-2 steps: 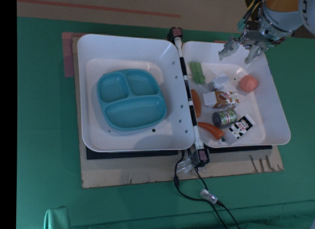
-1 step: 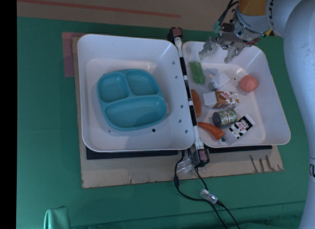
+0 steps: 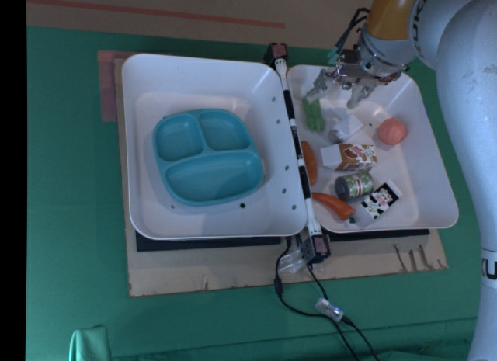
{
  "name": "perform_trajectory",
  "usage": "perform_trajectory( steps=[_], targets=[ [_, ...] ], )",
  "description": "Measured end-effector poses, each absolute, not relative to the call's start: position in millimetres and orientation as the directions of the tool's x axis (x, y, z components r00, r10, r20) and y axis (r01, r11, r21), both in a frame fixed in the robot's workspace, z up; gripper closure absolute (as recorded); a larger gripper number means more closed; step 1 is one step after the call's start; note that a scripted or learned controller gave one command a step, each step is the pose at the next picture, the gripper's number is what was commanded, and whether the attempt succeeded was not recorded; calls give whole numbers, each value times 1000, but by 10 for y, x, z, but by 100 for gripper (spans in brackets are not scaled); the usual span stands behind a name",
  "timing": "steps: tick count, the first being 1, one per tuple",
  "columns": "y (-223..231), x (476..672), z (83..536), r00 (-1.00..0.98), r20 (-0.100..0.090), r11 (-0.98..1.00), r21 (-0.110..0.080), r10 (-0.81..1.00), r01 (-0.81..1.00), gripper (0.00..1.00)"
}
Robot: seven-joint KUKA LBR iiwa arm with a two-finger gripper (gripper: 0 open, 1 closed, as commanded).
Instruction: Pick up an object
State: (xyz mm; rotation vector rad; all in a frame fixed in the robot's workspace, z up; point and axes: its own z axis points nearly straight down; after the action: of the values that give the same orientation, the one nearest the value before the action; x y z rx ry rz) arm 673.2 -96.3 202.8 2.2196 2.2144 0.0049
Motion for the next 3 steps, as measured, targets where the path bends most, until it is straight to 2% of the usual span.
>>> perform_trajectory(
  steps=[1, 2, 3],
  targets=[
    [-965, 6574, 1975, 3, -3, -3, 15, 1000, 1000, 0],
    [-966, 6591, 2109, 5, -2, -5, 22, 1000, 1000, 100],
    [-966, 6590, 2108, 5, -2, -5, 22, 1000, 1000, 0]
  ],
)
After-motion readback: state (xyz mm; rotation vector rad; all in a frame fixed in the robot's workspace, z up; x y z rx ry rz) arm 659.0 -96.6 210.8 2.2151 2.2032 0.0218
